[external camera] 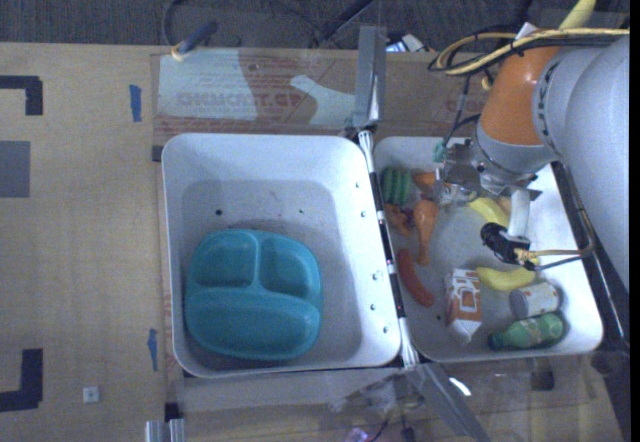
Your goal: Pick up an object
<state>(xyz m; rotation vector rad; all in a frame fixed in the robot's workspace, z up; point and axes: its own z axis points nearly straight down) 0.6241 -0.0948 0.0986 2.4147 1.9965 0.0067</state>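
My gripper (449, 192) reaches down into the back of the right bin (585, 325), under the orange-banded wrist. Right beside it lie an orange carrot (425, 221) and a green vegetable (395, 184). A yellow piece (490, 211) sits just to its right. Toward the front lie a red sausage (415, 278), a small white and orange carton (463, 303), a banana (503, 278), a grey can (534, 300) and a green bottle (528, 332). Nothing visible hangs from the gripper.
The left bin (190, 170) holds a teal divided plate (253, 293) at its front. A black cable fitting (503, 241) with a yellow cable hangs off the arm over the right bin. The arm's grey body covers the bin's back right corner.
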